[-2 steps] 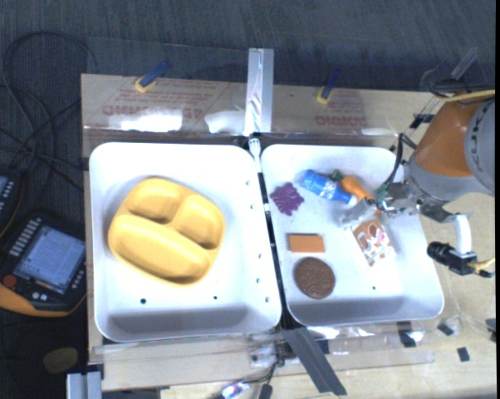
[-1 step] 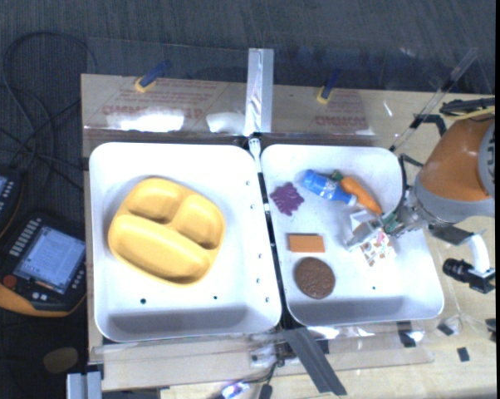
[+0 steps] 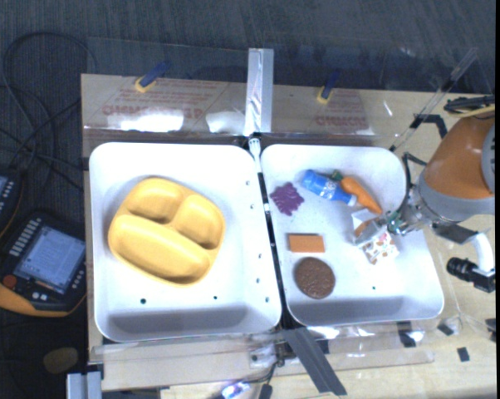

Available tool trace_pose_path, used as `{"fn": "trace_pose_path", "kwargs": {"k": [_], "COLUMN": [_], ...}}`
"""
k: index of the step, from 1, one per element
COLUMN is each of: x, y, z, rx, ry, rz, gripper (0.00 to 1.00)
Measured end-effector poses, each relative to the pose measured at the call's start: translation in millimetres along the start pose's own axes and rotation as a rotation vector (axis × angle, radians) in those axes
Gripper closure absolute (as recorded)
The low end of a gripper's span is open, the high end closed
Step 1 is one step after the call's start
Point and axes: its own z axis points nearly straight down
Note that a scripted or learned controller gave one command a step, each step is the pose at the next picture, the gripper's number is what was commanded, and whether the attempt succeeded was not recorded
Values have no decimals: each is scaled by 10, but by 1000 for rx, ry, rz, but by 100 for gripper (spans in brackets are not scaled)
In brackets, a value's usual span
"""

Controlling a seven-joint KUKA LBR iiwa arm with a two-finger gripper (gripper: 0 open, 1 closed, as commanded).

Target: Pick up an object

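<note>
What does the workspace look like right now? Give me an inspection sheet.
Surface: bench bearing two white bins, left bin and right bin.
Job's things: in the right bin, purple piece, blue bottle, carrot, orange block, brown disc, small patterned item.
Clutter: large yellow object in the left bin.
Grippers: gripper low over the patterned item; hold not clear.
Cables: black cables left of the bench.
Surroundings: pendants on dark carpet at left.
</note>
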Motion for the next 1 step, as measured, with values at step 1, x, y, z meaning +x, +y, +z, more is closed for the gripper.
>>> {"fn": "trace_pose_path", "kwargs": {"k": [1], "x": [0], "y": [-163], "z": [-568], "rx": [20], "ry": [8], "rz": [-243], "gripper": [100]}}
